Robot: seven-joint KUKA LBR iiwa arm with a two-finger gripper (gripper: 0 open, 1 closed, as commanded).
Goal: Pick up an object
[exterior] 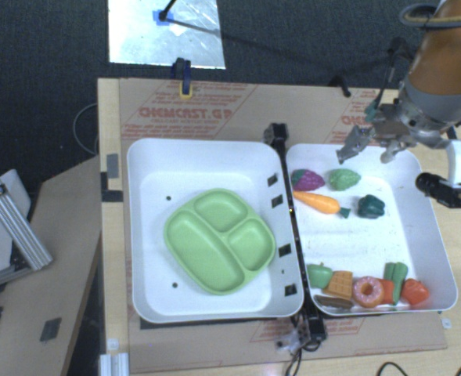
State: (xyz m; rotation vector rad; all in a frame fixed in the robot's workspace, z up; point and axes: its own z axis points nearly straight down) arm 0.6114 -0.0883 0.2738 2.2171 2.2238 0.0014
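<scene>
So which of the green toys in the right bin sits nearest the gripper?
The light green toy beside the purple one, just below the gripper; the dark green toy lies farther down.

The arm (448,61) is cut off by the top and right edges. At the near wall of the right bin (426,233), the toy foods crowd together: the waffle (340,283) overlaps the green pepper (319,274), and a dark piece beneath it is too hidden to name
</scene>
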